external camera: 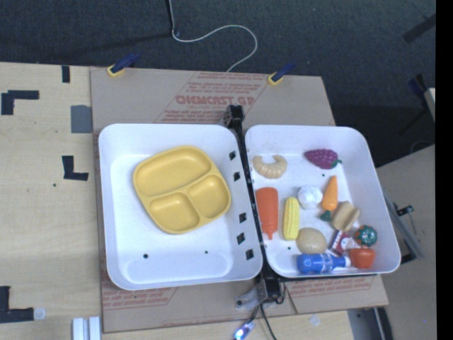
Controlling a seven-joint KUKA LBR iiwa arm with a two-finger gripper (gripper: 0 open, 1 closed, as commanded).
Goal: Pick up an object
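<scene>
The right bin (357, 142) holds several toy foods. A croissant (270, 166) and purple grapes (321, 158) lie at the back. An orange carrot (267, 211) lies beside a yellow corn cob (291, 217) near the divider. A white garlic bulb (309, 197), a small orange carrot (330, 193), a bread roll (345, 216) and a potato (311, 241) sit in the middle. At the front lie a blue bottle (320, 263), a red item (362, 258) and a green ball (366, 235).
The left bin (120, 190) holds a yellow three-compartment plate (182, 188). Both bins rest on a cardboard sheet (212, 98) held by yellow clamps. A white cable (212, 34) loops over the dark floor behind.
</scene>
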